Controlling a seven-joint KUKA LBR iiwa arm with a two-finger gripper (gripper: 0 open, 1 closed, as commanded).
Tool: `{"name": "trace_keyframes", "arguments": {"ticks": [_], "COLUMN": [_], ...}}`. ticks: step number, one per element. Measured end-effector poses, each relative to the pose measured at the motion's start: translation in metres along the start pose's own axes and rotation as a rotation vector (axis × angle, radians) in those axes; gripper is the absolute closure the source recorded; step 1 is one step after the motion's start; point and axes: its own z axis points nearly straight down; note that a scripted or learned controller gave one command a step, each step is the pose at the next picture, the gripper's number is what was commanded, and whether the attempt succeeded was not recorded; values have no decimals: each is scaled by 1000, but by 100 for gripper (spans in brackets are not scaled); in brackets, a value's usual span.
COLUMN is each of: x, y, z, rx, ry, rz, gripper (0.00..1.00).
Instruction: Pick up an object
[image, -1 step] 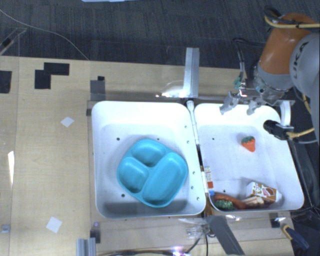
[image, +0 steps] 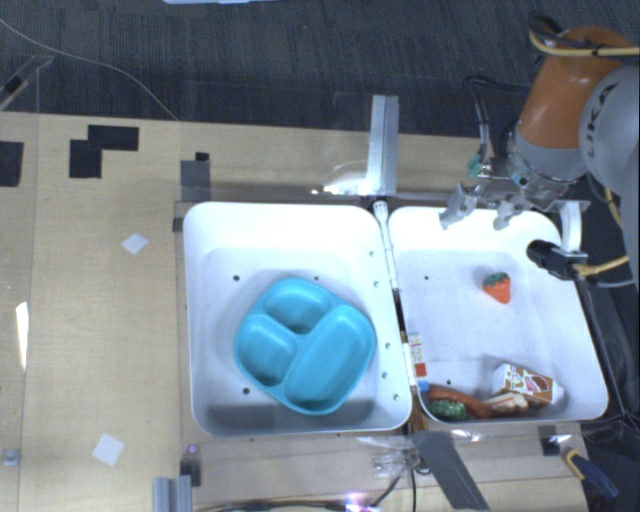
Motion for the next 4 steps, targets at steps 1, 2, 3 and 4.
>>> {"name": "trace_keyframes", "arguments": {"ticks": [1, 2, 3, 4], "x": [-48, -48, -48, -102], "y": [-35, -32, -32, -71], "z": [114, 100, 100, 113], "rx": [-2, -11, -11, -3], "ry": [-1, -3, -3, -2], "rz": [-41, -43, -43, -65], "gripper": [0, 100, 0, 0]}}
